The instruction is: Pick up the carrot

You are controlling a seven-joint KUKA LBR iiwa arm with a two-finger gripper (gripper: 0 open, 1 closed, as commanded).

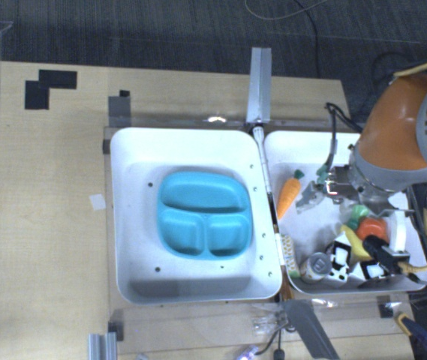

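Observation:
The carrot [288, 194], orange with a small green top, lies at a slant on the floor of the right bin [303, 145], close to its left wall. My gripper [312, 189] hovers just to the carrot's right, low over the bin. It is open, with nothing between its fingers and the carrot outside them. The grey arm with its orange band [397, 126] reaches in from the right.
A blue divided tray [202, 212] sits in the left bin [130, 201]. At the right bin's front right lies a pile: a yellow piece [356, 242], a red-orange item [372, 227], a green item [358, 213], a black-and-white object [340, 257] and a small can [318, 264].

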